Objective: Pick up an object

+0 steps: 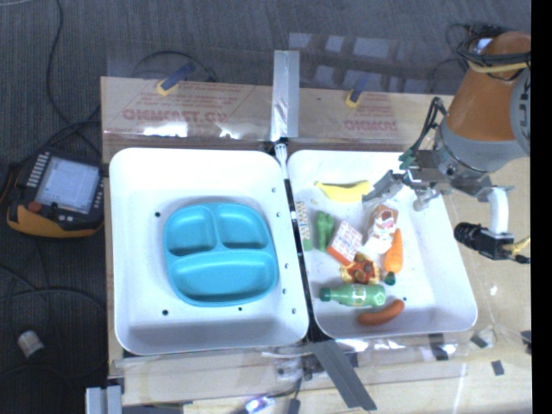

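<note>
My gripper [401,191] hangs over the back right part of the right bin [448,266]. It is open and nothing sits between its fingers. Just left of it lies a yellow banana [343,190]. Below it a white and red packet [384,223] rests beside an orange carrot [394,251]. Further left are a green vegetable [323,229] and a red and white box [345,242]. Near the front lie a green bottle [354,296], a brown sausage [380,312] and a small reddish toy [362,270].
The left bin [138,188] holds a blue divided plate [221,250]. A ridge [291,231] separates the two bins. A handheld pendant [59,192] lies on the floor to the left. Cardboard [198,110] lines the bench behind the bins.
</note>
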Controlling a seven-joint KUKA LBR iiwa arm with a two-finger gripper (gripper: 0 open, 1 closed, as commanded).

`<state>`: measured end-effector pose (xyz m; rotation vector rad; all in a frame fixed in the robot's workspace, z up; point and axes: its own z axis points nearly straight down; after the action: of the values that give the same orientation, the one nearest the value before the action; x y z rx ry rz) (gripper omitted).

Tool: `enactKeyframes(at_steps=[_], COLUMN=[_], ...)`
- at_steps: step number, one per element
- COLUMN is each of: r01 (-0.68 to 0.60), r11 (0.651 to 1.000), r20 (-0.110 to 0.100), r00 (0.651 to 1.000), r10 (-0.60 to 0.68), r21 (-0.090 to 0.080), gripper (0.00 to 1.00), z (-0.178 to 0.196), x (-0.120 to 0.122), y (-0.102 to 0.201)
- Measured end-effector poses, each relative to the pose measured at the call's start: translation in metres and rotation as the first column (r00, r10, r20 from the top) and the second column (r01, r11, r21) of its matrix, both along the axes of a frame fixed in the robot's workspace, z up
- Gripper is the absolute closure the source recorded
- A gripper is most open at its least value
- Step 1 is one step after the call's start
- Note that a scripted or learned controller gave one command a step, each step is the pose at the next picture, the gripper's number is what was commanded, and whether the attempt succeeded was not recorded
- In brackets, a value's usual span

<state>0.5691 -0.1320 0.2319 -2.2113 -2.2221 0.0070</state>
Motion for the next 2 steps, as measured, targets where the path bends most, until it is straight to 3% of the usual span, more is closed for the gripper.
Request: enactKeyframes(at_steps=[1,2], r01=[0.048,-0.115], r11=[0.999,0.993], r20=[-0.001,0.023], r00=[0.999,0.993], r10=[-0.048,0.115], r21=[0.0,0.001], gripper=[0.0,0.0], z=[-0.113,-0.138], x=[-0.019,-0.01], y=[-0.05,-0.069])
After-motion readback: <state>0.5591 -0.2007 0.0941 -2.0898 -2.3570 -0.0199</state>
